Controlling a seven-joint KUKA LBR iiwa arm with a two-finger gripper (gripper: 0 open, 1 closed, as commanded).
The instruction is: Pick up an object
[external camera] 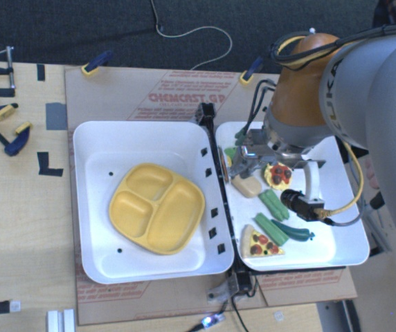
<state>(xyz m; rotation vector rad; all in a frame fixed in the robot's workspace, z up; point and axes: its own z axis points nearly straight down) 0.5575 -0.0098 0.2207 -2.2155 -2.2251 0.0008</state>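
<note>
A: A wooden bench (18, 206) carries two white bins; the left bin (87, 185) holds a yellow plate (158, 207), the right bin (336, 251) a huddle of toy food.

B: And the claw (248, 159)?

A: Low at the right bin's ten o'clock, over a beige piece (246, 185). I can't tell whether it's open or closed.

B: Risks?

A: Crowding. A pizza slice (260, 241) lies at six o'clock, green pods (275, 216) lie between, and a red piece (279, 175) is at the centre. It could nudge neighbours or clip the bin wall and come up bare.
</note>
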